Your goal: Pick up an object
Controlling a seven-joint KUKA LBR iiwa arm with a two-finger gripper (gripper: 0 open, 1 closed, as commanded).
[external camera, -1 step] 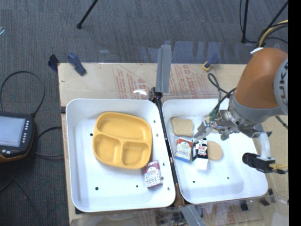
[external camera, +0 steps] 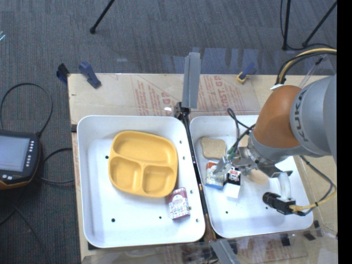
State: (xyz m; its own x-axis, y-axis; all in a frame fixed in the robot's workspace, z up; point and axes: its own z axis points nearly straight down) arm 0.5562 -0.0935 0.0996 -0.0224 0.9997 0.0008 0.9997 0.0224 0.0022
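In the right bin my gripper hangs low near the left middle, over a small cluster of items. A small white, red and blue carton lies just to its left, touching or nearly touching it. A white block sits directly below the gripper. A tan slice of toast lies flat further back. A rounded tan piece peeks out from under the wrist. Whether anything is held is hidden by the gripper body.
The left bin holds a yellow divided plate and a small pink-red packet near its right wall. A black cable plug trails from the arm over the right bin. A grey post stands behind the bins.
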